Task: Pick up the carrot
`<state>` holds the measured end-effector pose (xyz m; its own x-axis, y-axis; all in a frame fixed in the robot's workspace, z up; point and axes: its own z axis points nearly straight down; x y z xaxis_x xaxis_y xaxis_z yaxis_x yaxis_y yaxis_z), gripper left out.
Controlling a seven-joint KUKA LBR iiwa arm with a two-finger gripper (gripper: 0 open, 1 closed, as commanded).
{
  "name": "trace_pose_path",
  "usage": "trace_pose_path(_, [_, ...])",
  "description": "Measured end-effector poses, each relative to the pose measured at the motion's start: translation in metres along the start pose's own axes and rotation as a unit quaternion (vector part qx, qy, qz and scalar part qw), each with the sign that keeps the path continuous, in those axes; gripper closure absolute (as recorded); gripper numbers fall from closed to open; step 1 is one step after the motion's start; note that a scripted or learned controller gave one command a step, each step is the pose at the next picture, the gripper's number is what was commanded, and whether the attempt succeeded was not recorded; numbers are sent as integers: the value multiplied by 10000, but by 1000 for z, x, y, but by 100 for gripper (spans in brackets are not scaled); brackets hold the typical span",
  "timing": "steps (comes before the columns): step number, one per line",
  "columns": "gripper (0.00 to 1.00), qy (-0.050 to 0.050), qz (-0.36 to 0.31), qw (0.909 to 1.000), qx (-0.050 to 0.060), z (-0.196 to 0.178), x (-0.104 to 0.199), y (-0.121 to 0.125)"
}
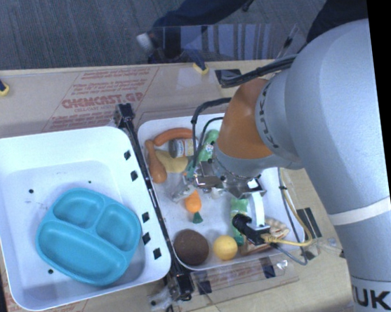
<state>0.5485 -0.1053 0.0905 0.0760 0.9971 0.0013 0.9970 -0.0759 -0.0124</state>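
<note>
The carrot [193, 202] is a small orange piece with a green stem end. It lies in the middle of the right bin [279, 192], on the white floor. My gripper [200, 178] hangs just above and slightly right of it, below the orange wrist band. The carrot lies apart from the gripper, on the near-left side of it. The arm covers the right part of this bin.
Around the carrot lie a sausage [172, 134], a tan gourd-shaped piece [155, 165], a yellow piece [175, 165], a brown round fruit [191, 247], a lemon [225, 248] and green items [240, 206]. The left bin [12, 160] holds a blue divided tray [88, 234].
</note>
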Motion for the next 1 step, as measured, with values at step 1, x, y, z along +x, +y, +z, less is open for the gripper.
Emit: trace_pose_path(1, [100, -5, -42, 10000, 24, -10, -1, 0])
